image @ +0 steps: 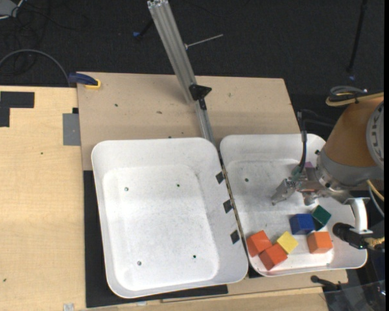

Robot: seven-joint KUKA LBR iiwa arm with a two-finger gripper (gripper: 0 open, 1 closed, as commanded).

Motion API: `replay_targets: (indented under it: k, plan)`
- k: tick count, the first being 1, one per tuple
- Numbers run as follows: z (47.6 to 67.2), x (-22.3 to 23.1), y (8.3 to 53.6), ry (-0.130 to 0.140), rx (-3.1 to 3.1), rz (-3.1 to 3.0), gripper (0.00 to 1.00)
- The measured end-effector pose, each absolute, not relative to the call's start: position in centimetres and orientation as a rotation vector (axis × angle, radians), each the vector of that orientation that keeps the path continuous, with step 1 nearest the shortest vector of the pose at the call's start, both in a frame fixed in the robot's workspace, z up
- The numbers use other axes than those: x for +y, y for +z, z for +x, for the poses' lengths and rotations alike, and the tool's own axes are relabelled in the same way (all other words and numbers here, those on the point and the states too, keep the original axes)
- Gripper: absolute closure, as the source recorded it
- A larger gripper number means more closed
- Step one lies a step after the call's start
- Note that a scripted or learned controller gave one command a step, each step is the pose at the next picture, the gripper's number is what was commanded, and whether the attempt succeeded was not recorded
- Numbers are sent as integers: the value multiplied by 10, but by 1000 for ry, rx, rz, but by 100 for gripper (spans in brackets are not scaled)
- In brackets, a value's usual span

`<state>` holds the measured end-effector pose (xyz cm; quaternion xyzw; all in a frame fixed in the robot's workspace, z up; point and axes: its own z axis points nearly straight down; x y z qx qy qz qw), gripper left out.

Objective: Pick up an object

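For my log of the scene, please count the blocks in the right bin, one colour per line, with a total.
Orange blocks: 3
Blue block: 1
Yellow block: 1
Green block: 1
Total: 6, all in the right bin, near its front corner.

— What does the arm look like?
— A bulky grey-cased KUKA arm with a broad orange band, narrowing to a metal gripper with thin silvery fingers.
— Cables?
— A dark one beside it.
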<state>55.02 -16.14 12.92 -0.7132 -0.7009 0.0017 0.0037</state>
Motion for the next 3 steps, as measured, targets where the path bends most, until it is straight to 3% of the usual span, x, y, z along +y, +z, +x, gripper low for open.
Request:
replay_targets:
  k: [1,2,3]
  plan:
    - [550,-162,139,6,-2196,-2234,100]
    - [550,-162,138,7,-2197,-2233,0]
    - [549,-163,148,7,-2198,-2231,100]
